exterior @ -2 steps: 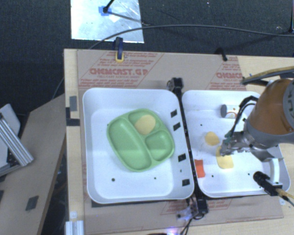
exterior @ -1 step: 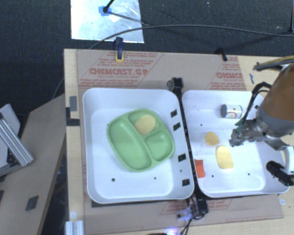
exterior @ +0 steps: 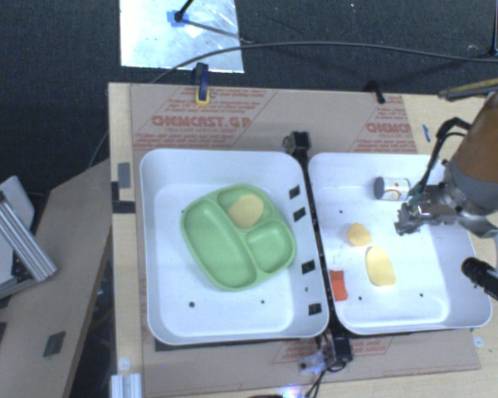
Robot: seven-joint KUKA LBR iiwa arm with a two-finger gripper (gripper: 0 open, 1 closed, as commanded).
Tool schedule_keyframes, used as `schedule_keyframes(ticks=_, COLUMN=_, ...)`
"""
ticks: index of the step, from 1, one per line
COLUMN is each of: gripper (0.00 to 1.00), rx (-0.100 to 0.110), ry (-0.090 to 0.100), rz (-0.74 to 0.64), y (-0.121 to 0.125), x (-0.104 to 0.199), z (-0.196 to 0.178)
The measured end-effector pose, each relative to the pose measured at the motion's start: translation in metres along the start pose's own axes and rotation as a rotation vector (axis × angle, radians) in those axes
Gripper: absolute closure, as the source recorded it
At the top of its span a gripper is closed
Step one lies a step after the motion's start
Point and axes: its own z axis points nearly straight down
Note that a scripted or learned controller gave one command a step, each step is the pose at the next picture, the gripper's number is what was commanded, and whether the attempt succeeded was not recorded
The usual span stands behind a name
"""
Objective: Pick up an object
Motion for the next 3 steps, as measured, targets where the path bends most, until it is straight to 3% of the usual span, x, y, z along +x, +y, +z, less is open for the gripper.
schedule_keyframes(ticks=1, gripper=1.0, rx=0.003, ry=0.001, rz=0.001, y=0.002, x=0.0, z=-0.022)
schedule_keyframes(ticks=2, gripper=1.0, rx=0.003, ry=0.002, rz=-0.004, y=0.033, x=0.043, z=-0.014)
schedule_keyframes(ticks=3, gripper=1.0, rx=0.004, ry=0.002, rz=-0.003, y=0.047, x=0.095, z=-0.011)
